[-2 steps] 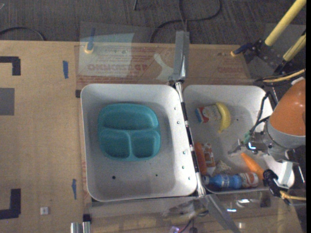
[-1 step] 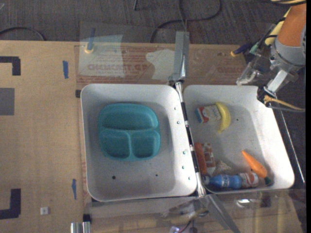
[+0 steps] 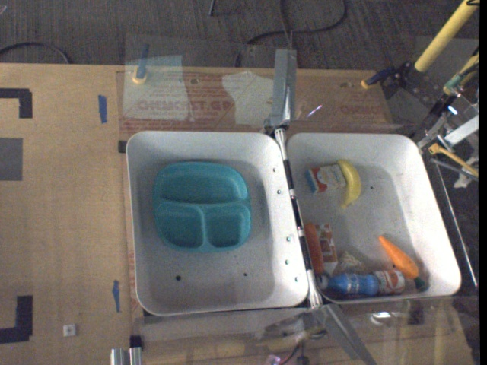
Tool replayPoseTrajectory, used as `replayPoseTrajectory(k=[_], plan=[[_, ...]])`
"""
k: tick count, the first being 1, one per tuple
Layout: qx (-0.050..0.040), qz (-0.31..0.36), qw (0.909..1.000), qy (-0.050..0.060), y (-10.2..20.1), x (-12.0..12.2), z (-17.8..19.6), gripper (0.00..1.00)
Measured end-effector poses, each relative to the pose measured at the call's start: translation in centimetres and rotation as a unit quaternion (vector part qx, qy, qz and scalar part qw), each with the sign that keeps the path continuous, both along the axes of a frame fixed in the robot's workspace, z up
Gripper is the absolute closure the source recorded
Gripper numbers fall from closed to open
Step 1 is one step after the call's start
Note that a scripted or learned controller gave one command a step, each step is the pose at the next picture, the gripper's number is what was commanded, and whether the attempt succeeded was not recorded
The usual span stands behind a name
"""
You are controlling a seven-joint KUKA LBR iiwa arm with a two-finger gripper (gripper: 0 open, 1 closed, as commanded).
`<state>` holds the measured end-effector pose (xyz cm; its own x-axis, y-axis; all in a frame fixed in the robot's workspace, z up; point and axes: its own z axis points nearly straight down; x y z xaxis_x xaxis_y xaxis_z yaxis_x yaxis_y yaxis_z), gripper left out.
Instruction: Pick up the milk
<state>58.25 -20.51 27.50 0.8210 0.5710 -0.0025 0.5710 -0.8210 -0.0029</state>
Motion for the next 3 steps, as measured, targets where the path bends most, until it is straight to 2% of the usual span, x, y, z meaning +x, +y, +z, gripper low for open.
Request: replayPoseTrajectory(k=[1,2,3], plan=[[-0.0012,-0.127,0.9919,-0.001,-1.8,-2.3,7.8,0.00],[0.0001,-0.108,0.9942,0.000,-1.7,-10.2,8.1,0.00],[-0.0003,-0.106,0.9944,0.001,-1.6,-10.1,9.0,1.00]])
